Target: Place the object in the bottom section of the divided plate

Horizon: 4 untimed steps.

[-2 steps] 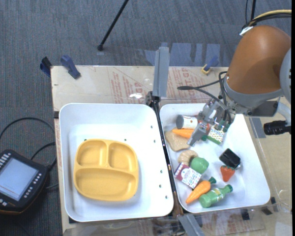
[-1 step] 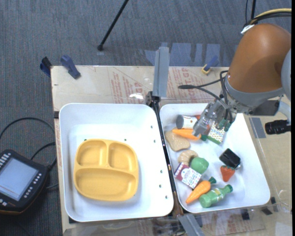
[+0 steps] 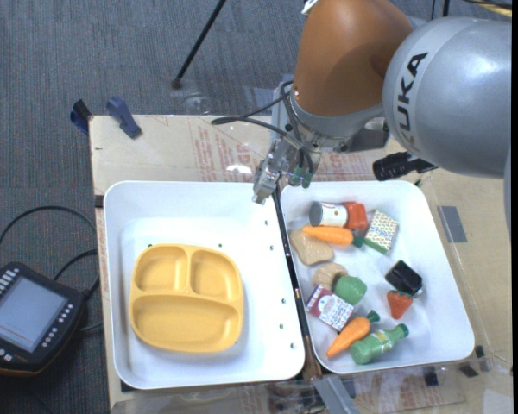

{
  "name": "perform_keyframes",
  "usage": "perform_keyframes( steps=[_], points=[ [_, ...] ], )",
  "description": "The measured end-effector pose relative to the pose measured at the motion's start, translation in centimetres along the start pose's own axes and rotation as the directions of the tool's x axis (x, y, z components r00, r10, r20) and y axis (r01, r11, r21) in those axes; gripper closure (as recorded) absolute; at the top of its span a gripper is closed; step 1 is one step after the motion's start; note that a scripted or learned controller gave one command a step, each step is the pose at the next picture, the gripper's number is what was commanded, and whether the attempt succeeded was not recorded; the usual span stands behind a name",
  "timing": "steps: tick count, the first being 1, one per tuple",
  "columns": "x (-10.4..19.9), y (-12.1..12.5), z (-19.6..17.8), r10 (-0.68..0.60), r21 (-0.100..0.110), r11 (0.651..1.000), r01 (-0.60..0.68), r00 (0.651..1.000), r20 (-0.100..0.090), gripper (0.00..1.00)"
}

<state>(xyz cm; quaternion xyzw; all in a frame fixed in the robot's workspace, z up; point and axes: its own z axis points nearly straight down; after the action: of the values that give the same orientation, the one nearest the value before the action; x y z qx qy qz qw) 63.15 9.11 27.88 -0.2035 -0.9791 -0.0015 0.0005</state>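
A yellow divided plate point(image 3: 187, 297) lies in the left white bin point(image 3: 147, 210), with two small sections at the top and one wide section at the bottom. Nothing lies on the plate. My gripper point(image 3: 268, 182) hangs above the far rim where the two bins meet, pointing down and left. It stands apart from the plate and from the toys. I see nothing between its fingers. The right bin point(image 3: 436, 257) holds the toy food, among them a carrot point(image 3: 329, 235) and a second carrot point(image 3: 350, 335).
In the right bin also lie a can point(image 3: 339, 215), a bread slice point(image 3: 311, 248), a green bottle point(image 3: 379, 345), a black block point(image 3: 403, 277), a small carton point(image 3: 330, 308) and a checkered box point(image 3: 381, 230). A teach pendant point(image 3: 22, 316) sits left of the bench.
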Motion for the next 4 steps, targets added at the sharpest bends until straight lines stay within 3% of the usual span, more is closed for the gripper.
perform_keyframes(
  steps=[1, 2, 3, 4],
  points=[
    [-0.2, -0.3, -0.1, 0.005, 0.002, 1.0, -0.005, 1.0, 0.002, 0.0],
    [0.4, -6.6, -0.5, -0.003, 0.002, 1.0, 0.003, 1.0, 0.005, 0.0],
    [6.2, -8.1, -9.1, -0.105, -0.002, 0.994, 0.105, 0.994, 0.012, 0.0],
    [3.6, -8.1, -0.1, 0.048, 0.007, 0.999, -0.048, 0.999, -0.006, 0.0]
  ],
)
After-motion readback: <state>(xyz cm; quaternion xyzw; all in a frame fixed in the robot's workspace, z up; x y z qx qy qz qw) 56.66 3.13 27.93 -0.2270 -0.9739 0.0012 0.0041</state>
